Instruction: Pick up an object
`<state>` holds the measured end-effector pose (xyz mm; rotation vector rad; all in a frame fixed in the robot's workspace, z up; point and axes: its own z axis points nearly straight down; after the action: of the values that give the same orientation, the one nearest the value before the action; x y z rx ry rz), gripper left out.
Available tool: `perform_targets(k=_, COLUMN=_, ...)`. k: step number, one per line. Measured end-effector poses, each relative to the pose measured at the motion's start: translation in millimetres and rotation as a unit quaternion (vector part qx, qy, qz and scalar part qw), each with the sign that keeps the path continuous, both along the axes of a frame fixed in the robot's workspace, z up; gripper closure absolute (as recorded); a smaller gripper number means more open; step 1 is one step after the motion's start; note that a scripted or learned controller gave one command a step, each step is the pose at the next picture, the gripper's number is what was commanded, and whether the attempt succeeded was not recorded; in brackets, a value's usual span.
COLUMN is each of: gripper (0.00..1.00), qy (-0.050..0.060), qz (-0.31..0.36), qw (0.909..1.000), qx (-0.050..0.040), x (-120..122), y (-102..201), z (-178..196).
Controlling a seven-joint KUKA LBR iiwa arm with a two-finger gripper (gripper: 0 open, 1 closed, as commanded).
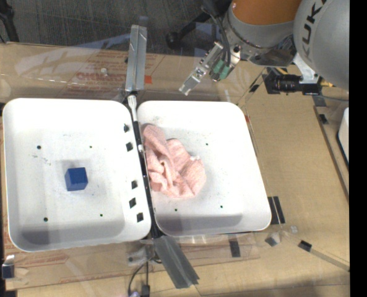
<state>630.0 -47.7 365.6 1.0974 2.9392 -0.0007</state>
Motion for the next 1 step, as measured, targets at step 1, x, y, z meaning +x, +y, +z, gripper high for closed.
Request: perform_targets(k=1, gripper=1.0, qy=0.003, qz=0.057, qw=0.9984, qx=0.0005, x=5.7, y=-21.5, z=-97.1)
